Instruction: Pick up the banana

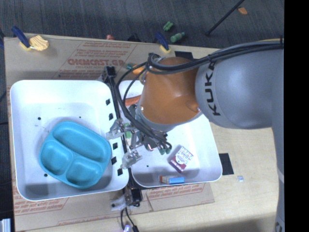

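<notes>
now the hand (140, 146) is low in the right bin (212, 166) near its left wall; whether it's wide or closed, can't tell, and the banana's spot is unclear under the arm (203, 95). best lift only once fruit is seen gripped, clear of the red packet (180, 158), blue tube (172, 180), and the left bin's blue divided tray (75, 152).

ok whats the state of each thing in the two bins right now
blue divided tray: flat, right way up, in left bin
small red packet: lying loose in right bin
blue and orange tube: lying by the right bin's near wall
end effector: low over the right bin
</notes>
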### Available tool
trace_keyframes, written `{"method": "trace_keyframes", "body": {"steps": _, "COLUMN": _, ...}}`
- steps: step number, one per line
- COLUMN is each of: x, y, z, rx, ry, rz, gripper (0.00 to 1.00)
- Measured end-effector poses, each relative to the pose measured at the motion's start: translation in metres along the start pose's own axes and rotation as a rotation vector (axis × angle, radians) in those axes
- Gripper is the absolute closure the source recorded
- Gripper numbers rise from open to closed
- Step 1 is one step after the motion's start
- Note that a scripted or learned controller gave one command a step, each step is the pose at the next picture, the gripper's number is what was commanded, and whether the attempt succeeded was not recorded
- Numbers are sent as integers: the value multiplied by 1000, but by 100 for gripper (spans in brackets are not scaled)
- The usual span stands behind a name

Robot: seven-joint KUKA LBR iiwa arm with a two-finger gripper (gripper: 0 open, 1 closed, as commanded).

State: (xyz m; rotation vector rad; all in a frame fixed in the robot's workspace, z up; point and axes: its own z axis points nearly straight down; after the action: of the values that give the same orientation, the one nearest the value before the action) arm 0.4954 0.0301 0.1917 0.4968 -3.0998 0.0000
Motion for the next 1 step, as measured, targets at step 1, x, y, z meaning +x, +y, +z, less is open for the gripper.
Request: {"method": "trace_keyframes", "body": {"steps": 1, "x": -21, "y": 70, "z": 50, "rx": -1, "ry": 0, "rz": -9, "gripper": 0}}
